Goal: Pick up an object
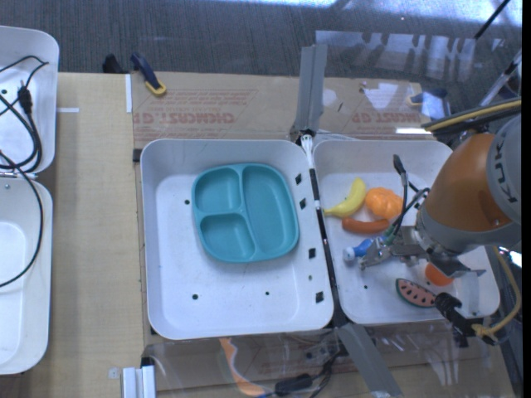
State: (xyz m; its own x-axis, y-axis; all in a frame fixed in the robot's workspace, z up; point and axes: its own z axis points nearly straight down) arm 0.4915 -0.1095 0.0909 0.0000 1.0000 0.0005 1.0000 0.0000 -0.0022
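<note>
The right bin holds a yellow banana, an orange fruit and a red-orange carrot-like piece, all near its far left. A small blue and white object lies just below them. My gripper is low in this bin, its tip right beside the blue and white object. A watermelon slice lies near the bin's front. An orange-red item is partly hidden under the wrist.
A teal divided plate lies in the left bin. The ridge between the bins runs just left of the gripper. The arm's orange band covers the right bin's right side. Cables and white trays sit at far left.
</note>
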